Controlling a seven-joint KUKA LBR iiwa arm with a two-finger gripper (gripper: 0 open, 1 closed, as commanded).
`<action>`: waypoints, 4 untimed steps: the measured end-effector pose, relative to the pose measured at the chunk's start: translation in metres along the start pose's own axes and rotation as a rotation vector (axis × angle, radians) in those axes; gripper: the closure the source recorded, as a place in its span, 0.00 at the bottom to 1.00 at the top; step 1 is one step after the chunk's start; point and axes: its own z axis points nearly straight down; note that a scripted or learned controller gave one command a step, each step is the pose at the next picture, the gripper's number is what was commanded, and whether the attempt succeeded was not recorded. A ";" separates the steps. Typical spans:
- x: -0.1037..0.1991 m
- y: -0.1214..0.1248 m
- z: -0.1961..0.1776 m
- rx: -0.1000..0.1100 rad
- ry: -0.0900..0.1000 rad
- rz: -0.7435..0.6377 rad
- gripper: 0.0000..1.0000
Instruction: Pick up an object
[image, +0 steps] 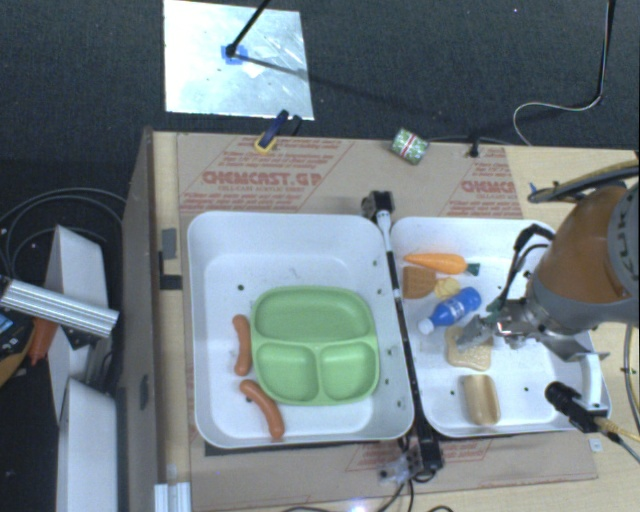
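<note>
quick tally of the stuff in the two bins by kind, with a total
Sausages: 2
Green divided plate: 1
Carrot: 1
Blue bottle: 1
Bread roll: 1
Flat toast-like piece under the gripper: 1
Tan wedge beside the carrot, too blurred to name: 1
Total: 8

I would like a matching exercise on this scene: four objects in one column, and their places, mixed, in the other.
Objects:
1. green divided plate
2. carrot
3. blue bottle
4. bread roll

Places:
A. right bin, far edge
B. right bin, near edge
C. left bin, middle
D. right bin, middle, left of the gripper

Pairs: 1-C, 2-A, 3-D, 4-B
</note>
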 end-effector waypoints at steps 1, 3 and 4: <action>0.026 0.022 0.025 -0.002 0.000 -0.002 0.00; 0.000 0.022 0.034 -0.001 -0.001 0.000 0.00; 0.000 0.023 0.023 -0.003 0.000 -0.002 1.00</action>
